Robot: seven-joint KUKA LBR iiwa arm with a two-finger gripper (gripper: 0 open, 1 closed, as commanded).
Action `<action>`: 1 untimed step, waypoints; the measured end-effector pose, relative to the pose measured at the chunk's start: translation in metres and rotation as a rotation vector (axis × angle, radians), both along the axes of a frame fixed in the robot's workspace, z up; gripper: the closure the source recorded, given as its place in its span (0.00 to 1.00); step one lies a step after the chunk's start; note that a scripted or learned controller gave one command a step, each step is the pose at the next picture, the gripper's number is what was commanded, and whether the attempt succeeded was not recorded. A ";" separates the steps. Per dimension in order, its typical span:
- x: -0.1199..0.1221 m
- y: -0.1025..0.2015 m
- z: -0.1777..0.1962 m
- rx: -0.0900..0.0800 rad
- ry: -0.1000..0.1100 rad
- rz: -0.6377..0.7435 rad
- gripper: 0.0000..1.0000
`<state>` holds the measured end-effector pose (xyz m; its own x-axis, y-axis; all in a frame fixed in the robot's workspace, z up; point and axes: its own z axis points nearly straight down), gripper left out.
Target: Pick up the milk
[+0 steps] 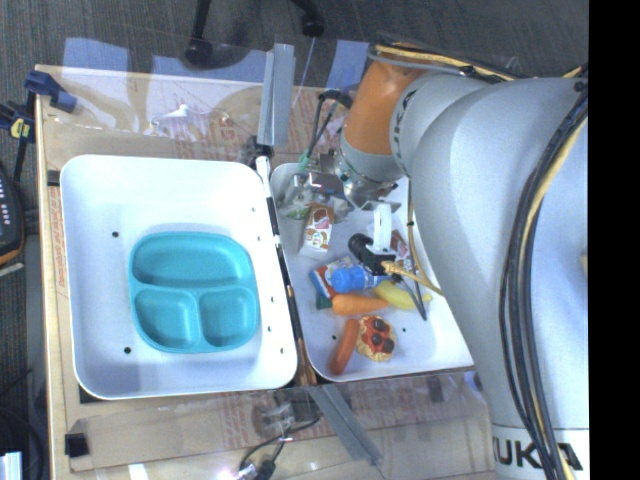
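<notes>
Right bin (440, 343), milk (319, 230) upright, slightly tilted

A: Where does the one camera sit?

B: Above the counter (150, 423), looking down at a slant, far enough off to take in both bins side by side.

A: How do they lie in its view?

B: The left bin (90, 193) shows whole; the right bin (425, 353) is partly covered by the arm (500, 228), which enters from the right and looms large, being nearest the lens. Floor shows along the top edge.
</notes>
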<state>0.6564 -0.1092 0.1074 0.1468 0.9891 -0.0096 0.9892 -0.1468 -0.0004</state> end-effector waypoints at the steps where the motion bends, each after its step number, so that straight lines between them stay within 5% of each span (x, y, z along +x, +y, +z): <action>1: -0.048 0.021 0.113 0.010 0.001 0.093 1.00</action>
